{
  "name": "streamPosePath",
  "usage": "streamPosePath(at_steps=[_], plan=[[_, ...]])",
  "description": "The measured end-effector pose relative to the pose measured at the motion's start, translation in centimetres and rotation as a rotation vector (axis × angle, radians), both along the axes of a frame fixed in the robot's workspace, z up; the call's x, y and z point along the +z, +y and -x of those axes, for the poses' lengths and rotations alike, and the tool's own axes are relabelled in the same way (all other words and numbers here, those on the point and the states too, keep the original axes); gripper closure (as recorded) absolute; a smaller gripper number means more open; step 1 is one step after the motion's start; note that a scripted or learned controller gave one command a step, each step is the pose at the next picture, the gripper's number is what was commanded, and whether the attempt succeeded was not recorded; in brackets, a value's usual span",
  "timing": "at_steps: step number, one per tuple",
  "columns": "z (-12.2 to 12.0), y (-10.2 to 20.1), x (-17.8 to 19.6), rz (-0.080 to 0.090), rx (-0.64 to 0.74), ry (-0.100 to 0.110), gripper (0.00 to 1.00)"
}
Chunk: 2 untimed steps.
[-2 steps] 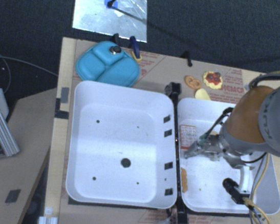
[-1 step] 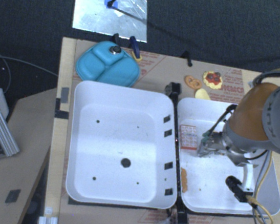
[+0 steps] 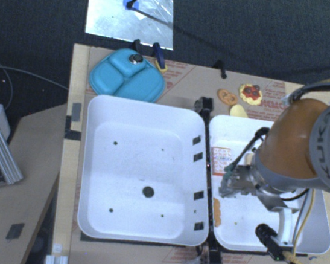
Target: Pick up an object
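My gripper point(image 3: 231, 185) hangs low over the left part of the right bin point(image 3: 241, 240), below the arm's orange band point(image 3: 292, 140). A small orange-brown object point(image 3: 217, 212) lies on the bin floor just below and left of the gripper, close to the divider. A white card with a red label point(image 3: 220, 155) lies on the bin floor just above the gripper. I see nothing between the fingers. The arm hides much of the right bin's floor.
The left bin point(image 3: 149, 117) has a dark round spot point(image 3: 148, 192) on its floor. Behind the bins lie a blue divided tray point(image 3: 128, 75), a red-and-yellow toy point(image 3: 251, 93), an orange piece point(image 3: 226, 96) and a pale yellow piece point(image 3: 238, 111). A black divider point(image 3: 206, 165) separates the bins.
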<state>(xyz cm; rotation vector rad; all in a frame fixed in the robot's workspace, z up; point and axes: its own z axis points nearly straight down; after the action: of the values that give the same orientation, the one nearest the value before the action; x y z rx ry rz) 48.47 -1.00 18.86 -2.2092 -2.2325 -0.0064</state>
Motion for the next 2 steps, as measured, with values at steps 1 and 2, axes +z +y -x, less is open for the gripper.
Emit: streamPosePath(at_steps=[1,2], plan=[[-0.3,8.1,7.9,-0.001,0.004,-0.007,1.00],[-0.3,6.6,20.2,0.001,-0.006,-0.015,1.00]])
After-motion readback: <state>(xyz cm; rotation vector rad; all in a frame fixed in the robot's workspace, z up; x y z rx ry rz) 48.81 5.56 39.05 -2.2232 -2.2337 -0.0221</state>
